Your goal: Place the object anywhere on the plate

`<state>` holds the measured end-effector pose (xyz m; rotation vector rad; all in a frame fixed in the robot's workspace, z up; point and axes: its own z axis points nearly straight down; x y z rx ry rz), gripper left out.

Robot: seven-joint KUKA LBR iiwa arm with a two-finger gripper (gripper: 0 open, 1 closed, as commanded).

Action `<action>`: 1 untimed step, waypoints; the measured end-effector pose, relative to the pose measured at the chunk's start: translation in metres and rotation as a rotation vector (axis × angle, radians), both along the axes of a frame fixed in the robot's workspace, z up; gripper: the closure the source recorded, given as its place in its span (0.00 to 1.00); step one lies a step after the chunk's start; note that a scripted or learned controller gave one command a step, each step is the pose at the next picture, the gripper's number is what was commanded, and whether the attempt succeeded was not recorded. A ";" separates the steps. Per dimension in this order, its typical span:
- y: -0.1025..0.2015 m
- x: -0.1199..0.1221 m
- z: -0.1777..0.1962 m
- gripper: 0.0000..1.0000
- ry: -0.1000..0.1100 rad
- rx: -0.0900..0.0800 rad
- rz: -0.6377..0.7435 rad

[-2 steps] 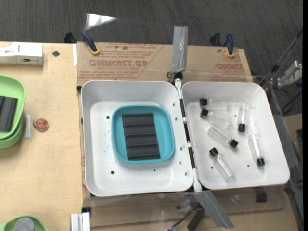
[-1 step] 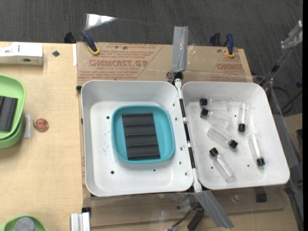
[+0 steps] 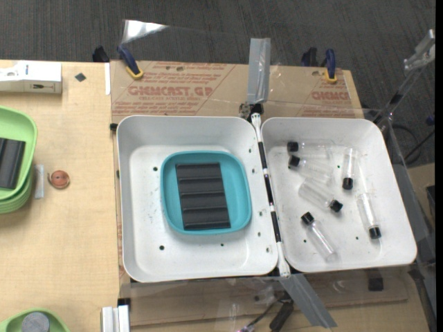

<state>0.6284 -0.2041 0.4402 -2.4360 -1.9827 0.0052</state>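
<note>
Two white bins are sitting side by side on the wooden desk (image 3: 69, 254), their inner edges touching. The left bin (image 3: 138, 220) is holding a teal plate (image 3: 168, 192) with rounded corners, sitting roughly in the middle of the bin floor. A black ridged block (image 3: 202, 196) is lying flat on the plate and covering most of its centre.

The right bin (image 3: 389, 159) is holding a scatter of clear tubes with black caps, all lying on their sides. Two tubes (image 3: 311, 164) are lying near the bin's upper left corner, their caps pointing toward the divider. Another tube (image 3: 349, 164) is lying almost straight up and down in the view, cap at its lower end. A fourth tube (image 3: 318, 196) is lying slantwise near the middle. A fifth tube (image 3: 318, 237) is lying toward the front, and a sixth tube (image 3: 367, 213) is lying near the right wall. None of the tubes is touching the plate; they are all staying in the other bin, well apart from it.

Whether the tool is spread or pressed together cannot be told here.

A cardboard sheet (image 3: 180, 88) is lying behind the bins, clipped by two clamps (image 3: 128, 61). A green dish (image 3: 21, 126) and a small orange disc (image 3: 59, 179) are sitting at the far left.
</note>
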 end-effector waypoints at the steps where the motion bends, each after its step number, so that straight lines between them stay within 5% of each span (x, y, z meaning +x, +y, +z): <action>1: 0.000 0.000 0.000 0.00 0.000 0.000 0.000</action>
